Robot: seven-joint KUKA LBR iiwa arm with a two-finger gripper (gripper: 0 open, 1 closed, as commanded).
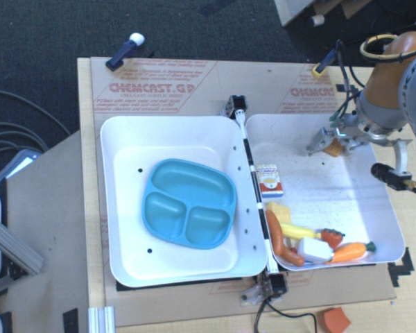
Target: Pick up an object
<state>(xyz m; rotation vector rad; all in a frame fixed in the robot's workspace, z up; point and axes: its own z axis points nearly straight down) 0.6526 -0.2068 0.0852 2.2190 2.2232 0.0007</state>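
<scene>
My gripper (324,146) hangs over the far part of the right bin (374,207), its fingers spread open with nothing between them. The toy objects lie well away from it, along the bin's left wall and near corner. A small red and white carton (268,180) is closest to the gripper. Past it lie a yellow piece (280,214), a reddish sausage (274,232), a white block (316,250), a red item (332,238) and a carrot (348,252).
The left bin (125,158) holds a blue divided plate (189,203). A black clip (236,105) joins the bins at the far side, another (272,283) at the near side. A blue-handled clamp (125,50) sits on the board's far left corner.
</scene>
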